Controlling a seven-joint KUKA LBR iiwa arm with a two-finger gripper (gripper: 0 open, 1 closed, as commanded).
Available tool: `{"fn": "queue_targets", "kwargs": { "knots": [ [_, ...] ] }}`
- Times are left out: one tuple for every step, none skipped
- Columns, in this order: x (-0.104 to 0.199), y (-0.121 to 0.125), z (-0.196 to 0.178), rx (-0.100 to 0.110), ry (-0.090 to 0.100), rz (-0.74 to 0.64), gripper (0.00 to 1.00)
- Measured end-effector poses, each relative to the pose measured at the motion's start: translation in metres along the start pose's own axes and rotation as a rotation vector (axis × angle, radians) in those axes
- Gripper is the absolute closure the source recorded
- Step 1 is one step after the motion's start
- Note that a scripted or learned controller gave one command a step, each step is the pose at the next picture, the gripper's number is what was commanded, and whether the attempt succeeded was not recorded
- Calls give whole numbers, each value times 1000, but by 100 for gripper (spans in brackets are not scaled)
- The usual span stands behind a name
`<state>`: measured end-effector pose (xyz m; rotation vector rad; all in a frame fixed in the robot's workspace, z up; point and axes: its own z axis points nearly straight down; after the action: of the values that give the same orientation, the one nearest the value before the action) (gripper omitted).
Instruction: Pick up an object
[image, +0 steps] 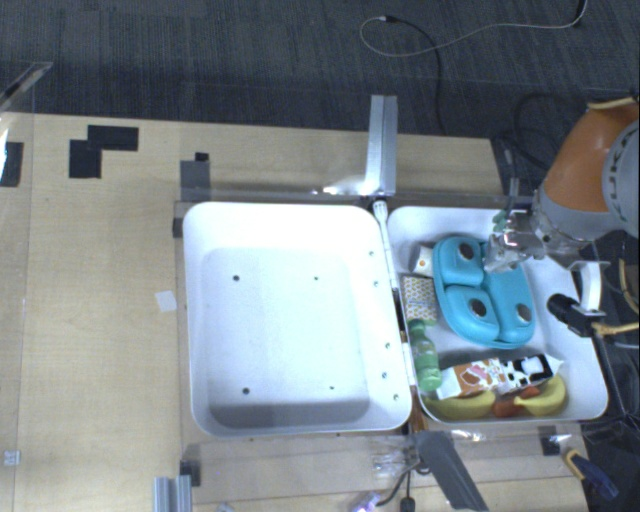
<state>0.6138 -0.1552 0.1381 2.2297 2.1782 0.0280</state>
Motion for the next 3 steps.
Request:
{"fn": "queue_targets", "kwargs": {
  "knots": [
    [34,-63,-77,24,6,-163,100],
    [124,-56,-101,22,8,-380,100],
    [144,-31,-108,22,10,-456,100]
  ]
}}
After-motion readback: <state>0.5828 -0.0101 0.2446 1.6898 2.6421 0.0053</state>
